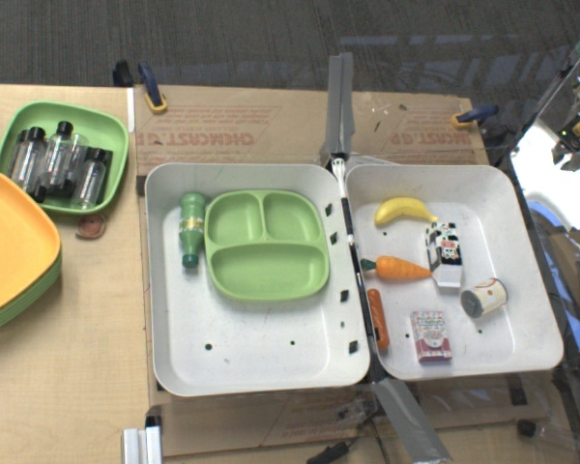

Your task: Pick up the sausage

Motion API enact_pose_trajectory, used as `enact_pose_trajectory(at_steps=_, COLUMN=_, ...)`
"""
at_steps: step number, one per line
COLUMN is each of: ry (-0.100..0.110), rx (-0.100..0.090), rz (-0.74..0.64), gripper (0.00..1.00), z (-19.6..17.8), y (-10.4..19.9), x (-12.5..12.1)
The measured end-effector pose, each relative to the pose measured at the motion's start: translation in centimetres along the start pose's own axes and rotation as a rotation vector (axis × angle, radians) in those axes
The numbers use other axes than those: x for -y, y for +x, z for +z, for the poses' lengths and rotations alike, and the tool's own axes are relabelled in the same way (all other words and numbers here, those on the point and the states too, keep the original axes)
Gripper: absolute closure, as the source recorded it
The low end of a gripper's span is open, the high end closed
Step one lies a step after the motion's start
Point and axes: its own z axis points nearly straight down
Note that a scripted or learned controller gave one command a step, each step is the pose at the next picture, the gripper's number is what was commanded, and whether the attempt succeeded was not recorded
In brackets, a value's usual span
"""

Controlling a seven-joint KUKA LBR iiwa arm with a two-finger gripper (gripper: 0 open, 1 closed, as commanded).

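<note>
The sausage point(377, 318) is a short red-orange cylinder. It lies lengthwise in the right bin point(522, 259), against that bin's left wall, near the front. Just behind it an orange carrot point(402, 269) with a green tip lies crosswise, a small gap apart. Nothing covers or touches the sausage from above.
The right bin also holds a banana point(404, 209), a cow-print carton point(446, 251), a tipped grey can point(484, 298) and a pink box point(430, 336). The left bin point(251, 356) holds a green divided plate point(267, 245) and a green bottle point(191, 228). Orange plates point(10, 249) and a green tray of bottles point(63, 158) sit at the left.
</note>
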Motion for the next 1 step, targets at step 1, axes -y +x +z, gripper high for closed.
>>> enact_pose_trajectory(at_steps=1, ry=0.000, rx=0.000, rz=0.261, gripper=1.00, z=-2.56, y=-1.94, x=2.17)
